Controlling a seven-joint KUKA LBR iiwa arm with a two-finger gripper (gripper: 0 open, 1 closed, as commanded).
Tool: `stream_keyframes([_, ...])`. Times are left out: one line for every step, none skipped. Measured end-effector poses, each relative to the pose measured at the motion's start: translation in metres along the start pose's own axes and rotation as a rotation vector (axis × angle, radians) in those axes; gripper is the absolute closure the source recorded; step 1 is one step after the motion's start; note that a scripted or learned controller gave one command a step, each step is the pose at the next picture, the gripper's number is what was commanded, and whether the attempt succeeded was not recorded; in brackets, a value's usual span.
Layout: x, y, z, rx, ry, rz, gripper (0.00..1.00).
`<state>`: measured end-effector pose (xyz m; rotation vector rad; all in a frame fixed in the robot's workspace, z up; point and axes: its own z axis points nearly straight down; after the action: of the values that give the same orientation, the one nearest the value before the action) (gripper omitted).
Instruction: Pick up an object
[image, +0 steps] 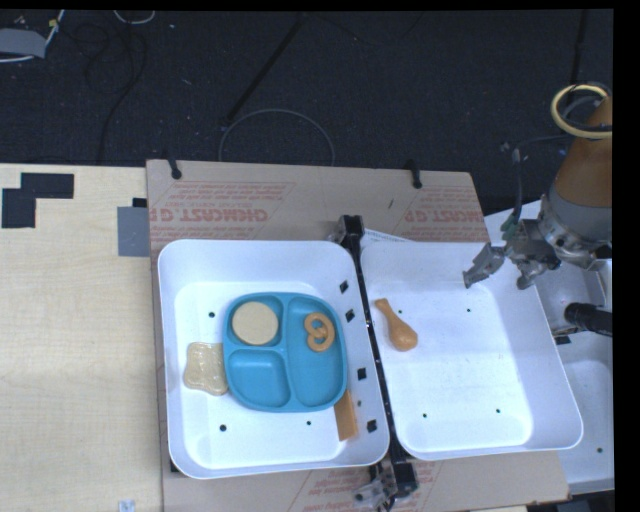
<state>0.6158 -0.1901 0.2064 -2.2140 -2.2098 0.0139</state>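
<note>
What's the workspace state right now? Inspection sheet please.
Surface: pale wooden bench with a cardboard sheet under two shallow white bins, left bin and right bin.
Job's things: in the left bin, a blue three-compartment plastic tray holding a round tan disc and a small brown pretzel; a beige sponge-like block beside the tray; a brown stick at the tray's lower right. In the right bin, a tan spoon-shaped piece.
Clutter: dark tape patches on the bench.
Grippers: two-finger gripper over the right bin's upper right corner, open, holding nothing.
Cables: dark cables on the floor behind.
Surroundings: dark floor.
</note>
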Motion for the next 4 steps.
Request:
stream_keyframes([0.000, 0.003, -0.009, -0.013, -0.002, -0.002, 0.00])
stream_keyframes([-0.005, 0.005, 0.037, -0.009, -0.002, -0.002, 0.00])
stream_keyframes([0.004, 0.002, 0.097, -0.009, -0.001, -0.004, 0.00])
stream_keyframes([0.006, 0.002, 0.120, -0.011, -0.002, -0.005, 0.00])
